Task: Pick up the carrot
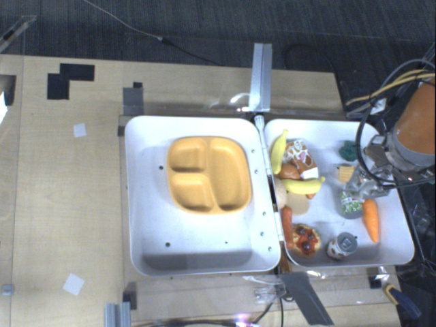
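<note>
The carrot [370, 221] is orange and lies lengthwise in the right bin [402, 254], close to its right wall, with its thick end pointing toward the back. My gripper [365, 184] hangs just behind that thick end, reaching in from the right under the grey wrist and orange band. It sits over the spot between the carrot and a small green-and-white item [351, 206]. Nothing shows as held.
The right bin also holds two bananas [278, 152], a frosted pastry [298, 157], a red sausage [287, 222], a small pizza [306, 240], a grey can [344, 244], a yellow block [346, 173] and a dark green item [349, 150]. The left bin [146, 203] bears a yellow divided plate [208, 174].
</note>
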